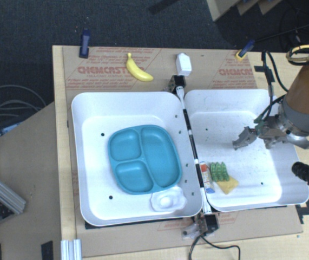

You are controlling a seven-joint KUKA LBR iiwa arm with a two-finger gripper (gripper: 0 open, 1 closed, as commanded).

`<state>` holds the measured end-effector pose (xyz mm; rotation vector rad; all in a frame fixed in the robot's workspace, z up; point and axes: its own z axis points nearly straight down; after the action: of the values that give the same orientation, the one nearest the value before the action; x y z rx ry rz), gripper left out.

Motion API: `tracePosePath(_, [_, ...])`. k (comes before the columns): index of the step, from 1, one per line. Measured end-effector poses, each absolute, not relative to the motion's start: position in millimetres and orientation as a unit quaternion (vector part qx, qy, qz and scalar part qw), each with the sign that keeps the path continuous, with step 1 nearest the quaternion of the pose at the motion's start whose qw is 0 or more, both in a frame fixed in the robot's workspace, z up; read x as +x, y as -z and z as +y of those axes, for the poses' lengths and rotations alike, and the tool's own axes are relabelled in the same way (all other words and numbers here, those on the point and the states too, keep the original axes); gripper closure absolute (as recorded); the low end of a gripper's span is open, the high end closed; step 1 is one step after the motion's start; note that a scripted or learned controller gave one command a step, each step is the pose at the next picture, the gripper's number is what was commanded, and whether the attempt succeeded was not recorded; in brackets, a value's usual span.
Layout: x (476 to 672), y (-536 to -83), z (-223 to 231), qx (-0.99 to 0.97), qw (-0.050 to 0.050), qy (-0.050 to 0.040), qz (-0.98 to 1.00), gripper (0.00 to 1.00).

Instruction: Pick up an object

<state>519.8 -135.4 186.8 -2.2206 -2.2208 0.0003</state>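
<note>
Sponge (223, 177), green on top and yellow beneath, lies in the right bin (262, 99) below and a little to the left of the gripper (244, 138), near the bin's front-left corner, with a small marker-like stick (205, 178) just beside it on the far side from the gripper. They are apart, with bare bin floor between. The sponge's long axis runs roughly front to back. The gripper hangs low over the bin, nothing between its fingers; whether they are spread or closed I cannot tell. Judging by this, the coming move is a short reach toward the bin's front.
</note>
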Motion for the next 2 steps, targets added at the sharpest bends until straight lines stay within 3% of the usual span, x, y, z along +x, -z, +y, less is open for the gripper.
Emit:
tracePosePath(1, [488.1, -89.7, -98.5, -0.707, 0.002, -0.0007, -0.707, 0.0])
tracePosePath(2, [489.1, -100.3, -98.8, -0.708, -0.001, 0.0003, -0.706, 1.0])
